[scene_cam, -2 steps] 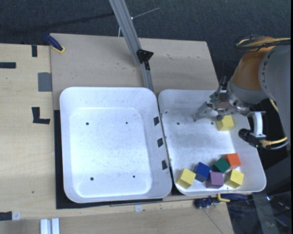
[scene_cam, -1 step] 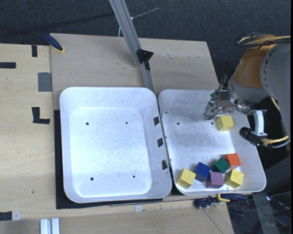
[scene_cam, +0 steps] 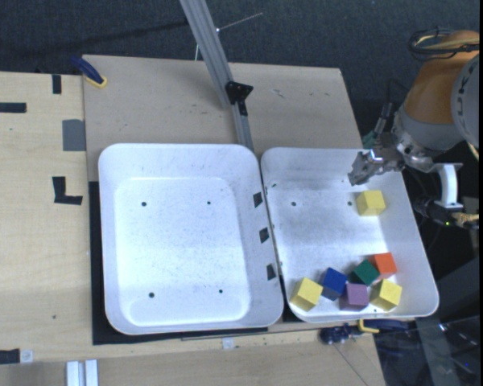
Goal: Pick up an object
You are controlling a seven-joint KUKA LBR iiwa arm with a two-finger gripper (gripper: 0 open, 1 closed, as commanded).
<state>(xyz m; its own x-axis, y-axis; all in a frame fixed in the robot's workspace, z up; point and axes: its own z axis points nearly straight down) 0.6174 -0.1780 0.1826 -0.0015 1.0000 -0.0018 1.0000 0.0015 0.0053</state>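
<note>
The right bin point(scene_cam: 306, 240) holds a lone yellow cube point(scene_cam: 371, 203) near its far right side. Along its near edge lie several cubes: a yellow one point(scene_cam: 307, 293), a blue one point(scene_cam: 334, 282), a green one point(scene_cam: 365, 273), an orange one point(scene_cam: 384, 263), a purple one point(scene_cam: 356, 295) and another yellow one point(scene_cam: 389, 294). My gripper point(scene_cam: 362, 170) hangs over the bin's far right corner, just above and left of the lone yellow cube, with nothing visible between its fingers.
The left bin point(scene_cam: 177, 240) stands beside the right one. A slanted metal bar point(scene_cam: 213, 51) crosses the bench behind the bins. The arm's orange band point(scene_cam: 435, 95) sits at the right edge.
</note>
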